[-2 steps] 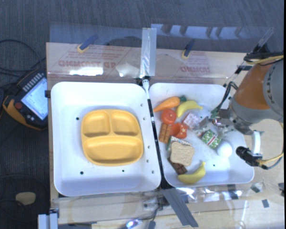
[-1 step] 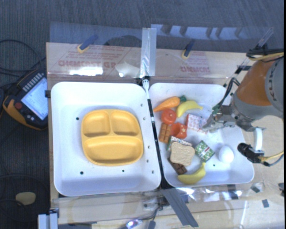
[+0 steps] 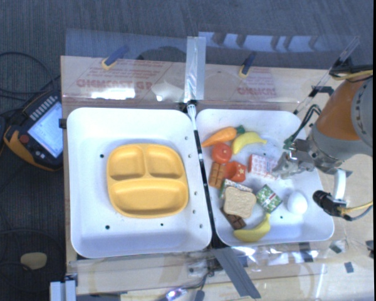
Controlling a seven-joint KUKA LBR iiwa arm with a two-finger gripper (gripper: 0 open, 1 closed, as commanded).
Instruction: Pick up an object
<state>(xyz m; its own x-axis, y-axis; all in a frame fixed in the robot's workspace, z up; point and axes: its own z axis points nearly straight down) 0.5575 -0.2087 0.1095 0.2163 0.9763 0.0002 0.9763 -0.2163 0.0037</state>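
Arm: the grey arm [image 3: 354, 127], with its orange band, reaches in from the right over the right bin's right side.
Gripper: the gripper [image 3: 287, 167] hangs above the right bin [image 3: 313, 231], near the red-and-white packet; the view is too blurred there to tell the state of the tool or whether anything is in it.
Left bin: the left bin [image 3: 81, 231] bears a yellow divided tray [image 3: 148, 179], lying flat near its middle.
Carrot: the carrot [image 3: 220, 135] lies at the upper left of the right bin, long axis slanting, green top up and right, tip down and left.
Upper banana: a banana [image 3: 247, 141] just right of the carrot, long axis near level, curved.
Tomato: a red tomato [image 3: 222, 152] below the carrot.
Packet: a red-and-white packet [image 3: 261, 165], just left of the gripper.
Toast: a slice of toast [image 3: 239, 201] sits at lower middle, atop something darker.
Green packet: a small green packet [image 3: 268, 198] right of the toast.
Egg: a white egg [image 3: 296, 202] near the right wall, possibly a ball.
Lower banana: a second banana [image 3: 254, 231] along the near wall, ends turned upward.
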